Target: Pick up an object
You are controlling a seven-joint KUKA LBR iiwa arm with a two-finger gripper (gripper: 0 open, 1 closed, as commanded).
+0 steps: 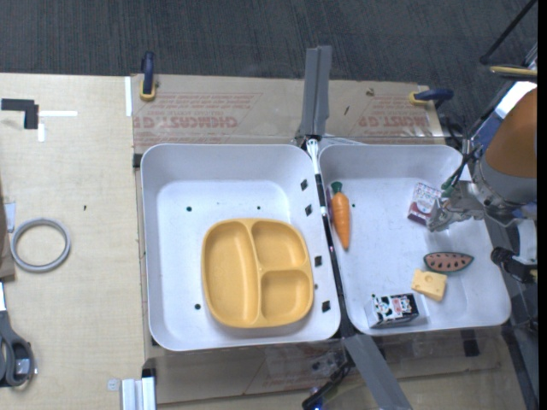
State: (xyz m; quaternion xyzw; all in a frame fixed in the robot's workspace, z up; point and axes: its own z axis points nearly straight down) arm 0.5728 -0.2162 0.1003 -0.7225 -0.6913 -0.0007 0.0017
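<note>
Objects in the right bin [479, 314] number five; one gripper [441, 218] is there, whether clamped I cannot tell.

I am seeing even, fairly bright overhead light washing across the tabletop [77, 178], with the two white bins [171, 229] reading close to overexposed and losing surface detail. Shadows are staying soft and short, hugging the yellow tray [256, 272] and the bin walls. The arm's orange band [517, 139] is looking slightly blurred at the right edge.
</note>
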